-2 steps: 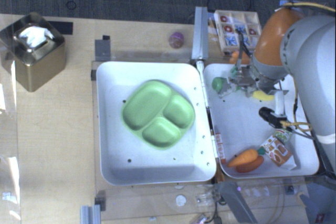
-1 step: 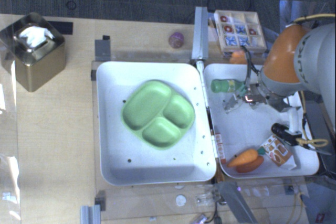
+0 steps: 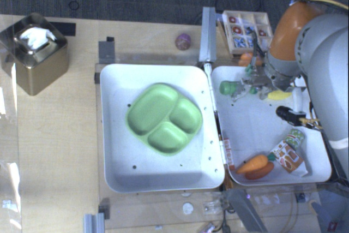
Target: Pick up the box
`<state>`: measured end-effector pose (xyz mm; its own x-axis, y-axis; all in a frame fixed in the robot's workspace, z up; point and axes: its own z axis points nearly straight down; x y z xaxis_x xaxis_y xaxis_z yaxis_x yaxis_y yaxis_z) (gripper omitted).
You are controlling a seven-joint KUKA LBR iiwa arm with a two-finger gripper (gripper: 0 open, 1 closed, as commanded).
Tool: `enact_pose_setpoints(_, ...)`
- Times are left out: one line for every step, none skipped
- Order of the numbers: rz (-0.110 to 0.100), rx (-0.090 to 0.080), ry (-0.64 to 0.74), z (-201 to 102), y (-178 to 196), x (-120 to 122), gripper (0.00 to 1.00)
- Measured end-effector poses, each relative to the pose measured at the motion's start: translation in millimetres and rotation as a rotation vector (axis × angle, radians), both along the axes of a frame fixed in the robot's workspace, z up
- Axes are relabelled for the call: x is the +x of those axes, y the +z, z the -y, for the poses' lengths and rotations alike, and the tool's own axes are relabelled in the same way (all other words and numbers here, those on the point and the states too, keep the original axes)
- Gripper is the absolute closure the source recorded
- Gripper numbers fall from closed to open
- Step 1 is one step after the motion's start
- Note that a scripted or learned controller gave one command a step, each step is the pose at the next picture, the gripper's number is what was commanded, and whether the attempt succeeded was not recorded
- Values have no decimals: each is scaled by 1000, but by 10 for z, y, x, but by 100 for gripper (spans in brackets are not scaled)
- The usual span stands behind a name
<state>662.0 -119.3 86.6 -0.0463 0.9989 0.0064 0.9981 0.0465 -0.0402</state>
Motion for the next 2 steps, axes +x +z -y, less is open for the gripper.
enact_pose_setpoints(45,-5,-44,-300,36,-564,0)
enact_pose_setpoints(49,-7,-90,-105,456,-107,0)
